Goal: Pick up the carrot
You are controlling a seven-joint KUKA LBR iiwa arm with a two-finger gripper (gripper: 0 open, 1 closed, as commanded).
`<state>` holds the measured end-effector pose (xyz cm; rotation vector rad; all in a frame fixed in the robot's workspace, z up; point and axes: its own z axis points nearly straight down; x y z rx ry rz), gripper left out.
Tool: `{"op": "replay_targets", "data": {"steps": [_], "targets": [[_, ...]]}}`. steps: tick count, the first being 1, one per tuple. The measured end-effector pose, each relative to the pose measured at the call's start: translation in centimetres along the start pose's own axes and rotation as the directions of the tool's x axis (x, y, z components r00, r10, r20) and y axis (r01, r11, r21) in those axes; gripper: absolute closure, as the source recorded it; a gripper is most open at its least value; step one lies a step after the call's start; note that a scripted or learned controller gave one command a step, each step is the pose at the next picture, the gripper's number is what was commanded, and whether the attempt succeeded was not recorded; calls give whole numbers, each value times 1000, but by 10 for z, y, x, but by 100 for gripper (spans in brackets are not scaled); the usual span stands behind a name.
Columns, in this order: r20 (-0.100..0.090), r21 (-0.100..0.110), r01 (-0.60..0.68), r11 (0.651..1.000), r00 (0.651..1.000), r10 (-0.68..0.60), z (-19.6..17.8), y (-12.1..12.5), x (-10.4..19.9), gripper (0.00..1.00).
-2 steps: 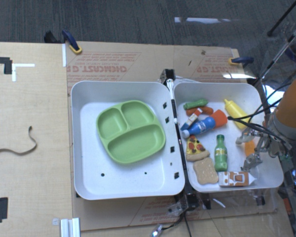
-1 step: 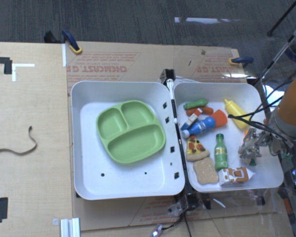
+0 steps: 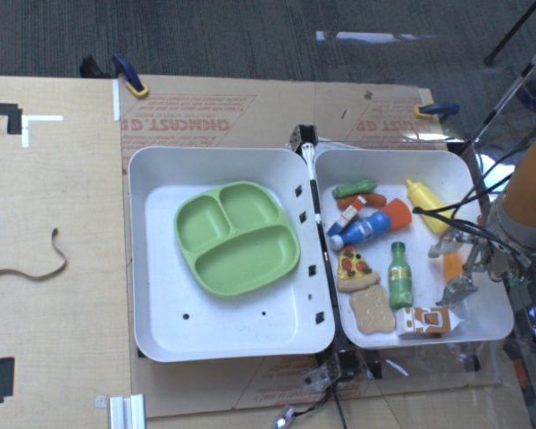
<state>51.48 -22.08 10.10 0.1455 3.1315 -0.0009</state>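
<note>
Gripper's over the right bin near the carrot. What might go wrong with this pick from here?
1. The carrot lies close under the gripper beside the bin's right wall, so a finger may hit the wall.
2. The juice carton and yellow bottle sit near; a misaligned close might nudge or grab them instead.

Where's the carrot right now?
In the right bin, toward its right side: the carrot lies just under the gripper, right of the green bottle, below the yellow banana.

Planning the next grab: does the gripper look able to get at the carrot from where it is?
Probably yes. The gripper hangs right by the carrot at the right bin's right side, with nothing lying over it.
</note>
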Motion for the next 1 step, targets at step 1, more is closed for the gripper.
{"op": "replay_targets", "data": {"steps": [1], "targets": [[3, 1, 1, 1000, 1000, -1, -9, 0, -2, 100]]}}
